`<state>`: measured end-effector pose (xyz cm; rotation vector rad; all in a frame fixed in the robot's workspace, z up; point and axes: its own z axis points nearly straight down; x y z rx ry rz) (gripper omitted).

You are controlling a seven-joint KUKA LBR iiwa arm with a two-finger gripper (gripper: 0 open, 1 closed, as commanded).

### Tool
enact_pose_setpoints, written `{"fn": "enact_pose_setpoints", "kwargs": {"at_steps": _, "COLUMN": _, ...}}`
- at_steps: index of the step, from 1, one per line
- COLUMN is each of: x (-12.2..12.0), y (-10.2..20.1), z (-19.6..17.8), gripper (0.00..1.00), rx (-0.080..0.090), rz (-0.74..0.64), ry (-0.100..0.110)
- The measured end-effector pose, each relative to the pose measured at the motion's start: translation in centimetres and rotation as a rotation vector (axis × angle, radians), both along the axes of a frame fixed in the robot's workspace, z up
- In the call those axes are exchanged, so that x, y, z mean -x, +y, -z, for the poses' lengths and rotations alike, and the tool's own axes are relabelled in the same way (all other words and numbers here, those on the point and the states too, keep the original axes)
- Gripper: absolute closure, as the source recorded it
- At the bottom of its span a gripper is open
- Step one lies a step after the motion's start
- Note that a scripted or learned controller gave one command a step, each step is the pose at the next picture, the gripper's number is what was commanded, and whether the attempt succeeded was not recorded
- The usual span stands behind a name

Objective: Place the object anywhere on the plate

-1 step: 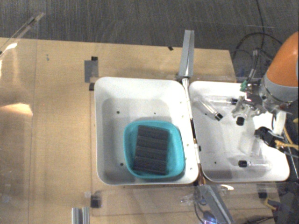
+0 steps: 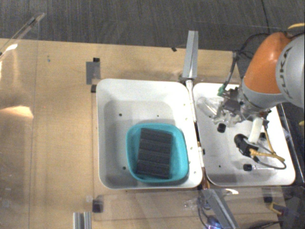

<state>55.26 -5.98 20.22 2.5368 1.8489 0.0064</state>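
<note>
- You saw the dark ridged object (image 2: 154, 153) lying on the teal plate (image 2: 180, 151) in the left bin (image 2: 109, 128).
- Your gripper (image 2: 214, 109) hung over the right bin (image 2: 214, 156); its grip could not be told.

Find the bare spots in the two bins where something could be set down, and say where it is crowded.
Left bin: bare floor behind and left of the teal plate, which carries a dark ridged block. Right bin: bare along its near-left floor; crowded under the arm and gripper.

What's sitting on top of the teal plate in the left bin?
A dark ribbed block lies on the plate, covering most of its middle. The plate surface beneath it is hidden; its teal rim shows all around.
</note>
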Motion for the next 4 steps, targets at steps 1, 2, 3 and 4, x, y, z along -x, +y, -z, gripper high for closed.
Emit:
{"fn": "enact_pose_setpoints", "kwargs": {"at_steps": 1, "x": 1.6, "y": 6.4, "z": 1.4, "gripper": 1.00, "rx": 0.000, "rz": -0.091, "ry": 0.001}}
{"fn": "enact_pose_setpoints", "kwargs": {"at_steps": 2, "x": 1.1, "y": 15.3, "z": 0.7, "gripper": 1.00, "rx": 0.000, "rz": -0.223, "ry": 0.000}}
{"fn": "enact_pose_setpoints", "kwargs": {"at_steps": 3, "x": 1.1, "y": 15.3, "z": 0.7, "gripper": 0.00, "rx": 0.000, "rz": -0.222, "ry": 0.000}}
{"fn": "enact_pose_setpoints", "kwargs": {"at_steps": 4, "x": 5.4, "y": 13.4, "z": -16.7, "gripper": 0.00, "rx": 0.001, "rz": -0.229, "ry": -0.008}}
